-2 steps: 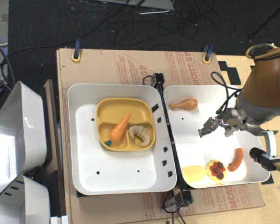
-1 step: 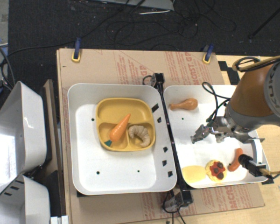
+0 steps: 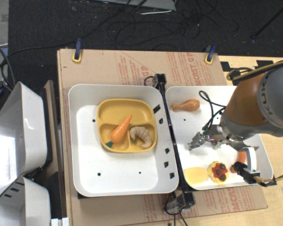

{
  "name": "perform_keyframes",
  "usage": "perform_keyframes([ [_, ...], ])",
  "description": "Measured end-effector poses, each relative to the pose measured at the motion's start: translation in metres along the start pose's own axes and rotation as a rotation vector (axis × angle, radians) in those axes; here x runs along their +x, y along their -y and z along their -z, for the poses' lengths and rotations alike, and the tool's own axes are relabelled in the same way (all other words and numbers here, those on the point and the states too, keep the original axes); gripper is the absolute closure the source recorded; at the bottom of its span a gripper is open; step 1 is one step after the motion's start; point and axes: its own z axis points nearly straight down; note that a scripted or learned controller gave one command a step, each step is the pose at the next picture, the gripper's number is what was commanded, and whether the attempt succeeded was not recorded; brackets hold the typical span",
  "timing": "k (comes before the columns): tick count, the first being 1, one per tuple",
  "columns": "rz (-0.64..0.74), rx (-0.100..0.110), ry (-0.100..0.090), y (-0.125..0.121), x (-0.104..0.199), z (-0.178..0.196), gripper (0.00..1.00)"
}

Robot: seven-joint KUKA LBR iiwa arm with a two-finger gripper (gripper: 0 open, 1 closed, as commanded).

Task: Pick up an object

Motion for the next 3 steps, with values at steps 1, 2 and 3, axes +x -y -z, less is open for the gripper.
perform_keyframes([
  [1,-0.002,-0.005,0.001,-0.001,0.000,0.013,1.00],
  [2,0.003,-0.010,0.003,0.000,-0.003,0.075,1.00],
  [3,0.006,-0.011,0.003,-0.002,0.008,0.131,1.00],
])
